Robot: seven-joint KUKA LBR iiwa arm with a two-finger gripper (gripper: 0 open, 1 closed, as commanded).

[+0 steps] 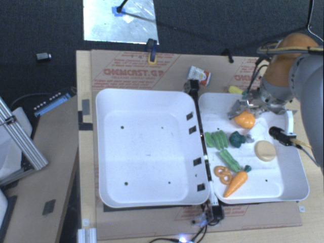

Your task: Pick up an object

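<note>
The grey arm (pixel 304 80) is reaching in from the right, bending down over the far part of the right bin (pixel 263 189), its orange band showing above the wrist; the wrist is tilting toward the left, carrying the gripper (pixel 242 108) low over the bin's far half.

The left bin (pixel 147 151) is sitting beside it, the two touching along their inner walls; the right bin is holding a scatter of toy food. Nearest, a carrot (pixel 235 183) is lying at a slant with its green top pointing away; a pretzel (pixel 221 172) is resting just beside it on the left; a long green pod (pixel 230 160) is lying just beyond those two. Farther back, a pale round bun (pixel 265 151) is sitting toward the right; a cluster of pea pods (pixel 216 139) is lying near the inner wall, with a dark green lump (pixel 236 139) just beside it. Beyond these, the orange fruit (pixel 245 120) is sitting in the far half of the bin; a yellow piece (pixel 235 90) is lying at the far rim.

The gripper is hanging right over the orange fruit, touching it or nearly so; whether the pincer is released, clenched or grasping the fruit cannot be told from this angle.
</note>
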